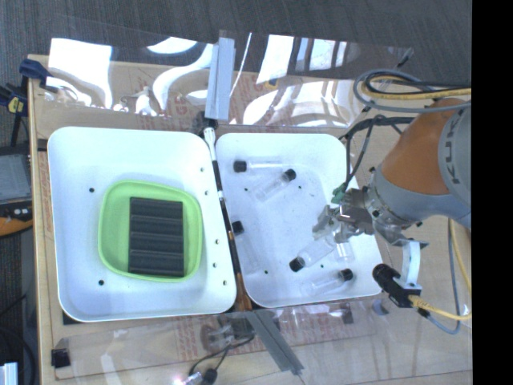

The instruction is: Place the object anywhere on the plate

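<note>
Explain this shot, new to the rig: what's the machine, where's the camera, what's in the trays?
One camera looks down at a slant on a bench with two white trays. The grey and orange robot arm reaches in from the right; its pincer sits low over the right tray. That tray holds several small clear tubes with black caps, such as one near the top. The left tray holds a green plate with a dark ribbed block on it. Whether the pincer grips anything is unclear.

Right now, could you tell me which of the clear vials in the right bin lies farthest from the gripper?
The vial along the right bin's far wall, black cap pointing toward the left bin. The others lie nearer the gripper.
</note>
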Tool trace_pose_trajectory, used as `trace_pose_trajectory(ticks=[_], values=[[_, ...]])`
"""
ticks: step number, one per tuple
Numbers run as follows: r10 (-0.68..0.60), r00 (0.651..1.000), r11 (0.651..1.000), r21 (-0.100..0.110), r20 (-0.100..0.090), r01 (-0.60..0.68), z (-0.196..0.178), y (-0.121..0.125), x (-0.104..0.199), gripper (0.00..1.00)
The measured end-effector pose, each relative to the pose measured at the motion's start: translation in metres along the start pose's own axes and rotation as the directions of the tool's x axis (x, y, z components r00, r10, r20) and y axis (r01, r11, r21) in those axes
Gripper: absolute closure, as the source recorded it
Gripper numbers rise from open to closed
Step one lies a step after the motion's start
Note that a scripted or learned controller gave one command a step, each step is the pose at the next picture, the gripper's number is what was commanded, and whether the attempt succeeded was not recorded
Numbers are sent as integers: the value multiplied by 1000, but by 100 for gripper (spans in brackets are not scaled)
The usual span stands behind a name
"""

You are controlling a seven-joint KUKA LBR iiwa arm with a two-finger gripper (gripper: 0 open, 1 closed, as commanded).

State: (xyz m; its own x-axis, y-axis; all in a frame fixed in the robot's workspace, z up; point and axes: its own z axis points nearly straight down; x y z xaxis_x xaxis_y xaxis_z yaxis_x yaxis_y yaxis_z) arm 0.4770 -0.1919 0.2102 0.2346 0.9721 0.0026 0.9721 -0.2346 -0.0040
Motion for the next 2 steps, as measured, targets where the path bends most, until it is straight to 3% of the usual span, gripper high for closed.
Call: trace_pose_trajectory(ticks=[1, 2], values=[[0, 1000, 1000, 0, 0, 0, 0, 0, 0, 0], [-242, 970, 970, -4, 4, 242, -24, 2, -5, 0]])
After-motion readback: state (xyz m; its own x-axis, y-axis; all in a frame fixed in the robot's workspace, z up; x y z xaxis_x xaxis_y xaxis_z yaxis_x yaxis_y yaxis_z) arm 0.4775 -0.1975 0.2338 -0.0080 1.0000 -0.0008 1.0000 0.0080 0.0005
